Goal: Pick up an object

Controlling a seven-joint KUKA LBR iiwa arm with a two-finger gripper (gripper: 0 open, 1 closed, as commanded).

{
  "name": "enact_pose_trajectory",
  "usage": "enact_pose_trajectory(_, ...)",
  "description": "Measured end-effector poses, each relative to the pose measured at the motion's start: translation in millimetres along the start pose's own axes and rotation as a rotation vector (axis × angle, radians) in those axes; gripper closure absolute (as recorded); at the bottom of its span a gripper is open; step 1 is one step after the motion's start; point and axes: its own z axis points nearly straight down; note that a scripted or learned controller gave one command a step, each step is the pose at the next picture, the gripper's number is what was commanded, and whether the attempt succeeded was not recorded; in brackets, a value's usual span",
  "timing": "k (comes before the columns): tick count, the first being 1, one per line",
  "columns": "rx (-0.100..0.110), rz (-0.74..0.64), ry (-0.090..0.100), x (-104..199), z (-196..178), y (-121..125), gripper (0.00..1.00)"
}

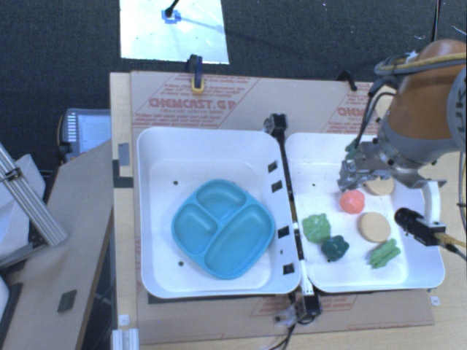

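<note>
The arm (427, 100) leans in from the right, cut off at the frame edge, and its bulk hides part of the right bin (321, 279). The gripper (353, 179) hangs low just above the red ball (352, 201); how it is set, I cannot tell. A tan disc (381, 187) peeks out from behind it. Near the ball lie a second tan disc (374, 227), a light green piece (317, 227), a dark green piece (335, 248) and a green pod (384, 253). The left bin (157, 195) carries a blue divided plate (222, 228). Cardboard (241, 100) covers the tabletop, dark carpet (58, 35) beyond.
</note>
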Motion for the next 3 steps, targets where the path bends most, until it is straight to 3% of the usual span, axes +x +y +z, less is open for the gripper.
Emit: enact_pose_trajectory(3,0.000,-0.001,0.001,154,-2,-11,1.00)
